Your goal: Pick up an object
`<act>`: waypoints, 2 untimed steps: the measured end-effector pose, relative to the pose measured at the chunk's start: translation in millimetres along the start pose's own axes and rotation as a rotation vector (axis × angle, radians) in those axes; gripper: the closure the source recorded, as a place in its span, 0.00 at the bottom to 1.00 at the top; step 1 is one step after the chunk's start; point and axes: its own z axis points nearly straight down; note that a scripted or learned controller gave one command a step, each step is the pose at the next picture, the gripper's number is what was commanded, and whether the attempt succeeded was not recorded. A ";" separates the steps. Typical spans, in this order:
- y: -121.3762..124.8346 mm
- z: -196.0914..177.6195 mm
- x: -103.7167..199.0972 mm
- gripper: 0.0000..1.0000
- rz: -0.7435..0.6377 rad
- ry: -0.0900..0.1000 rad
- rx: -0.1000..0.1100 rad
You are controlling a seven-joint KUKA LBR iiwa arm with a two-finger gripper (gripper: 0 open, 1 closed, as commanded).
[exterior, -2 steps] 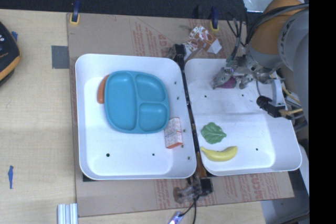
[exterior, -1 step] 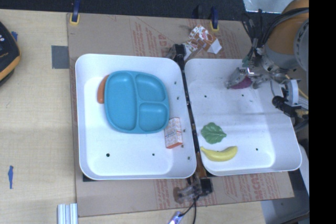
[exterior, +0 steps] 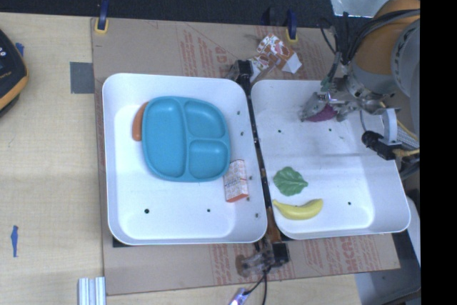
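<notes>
My gripper (exterior: 323, 108) is low over the back part of the right bin (exterior: 357, 168), reaching in from the right. A small purple object (exterior: 326, 113) lies directly under it, partly covered by the gripper. Nearer the front of that bin lie a green leaf-shaped piece (exterior: 290, 181) and a yellow banana (exterior: 298, 208), both well clear of the gripper. The left bin (exterior: 171, 218) holds a blue divided plate (exterior: 187, 139), an orange item (exterior: 136, 123) sticking out from under the plate's left edge, and a small printed packet (exterior: 235, 180) by the right wall.
A crumpled wrapper (exterior: 275, 52) lies on the cardboard behind the bins. Cables and the arm's grey body (exterior: 385, 82) crowd the right bin's back right corner. A dark device (exterior: 8, 71) sits at the bench's far left edge.
</notes>
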 end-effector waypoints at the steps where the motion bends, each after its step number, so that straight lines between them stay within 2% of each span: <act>1: 0.0 -0.4 -36.0 0.00 0.002 -0.001 -0.003; 2: 0.2 0.0 20.5 0.00 -0.001 -0.001 0.000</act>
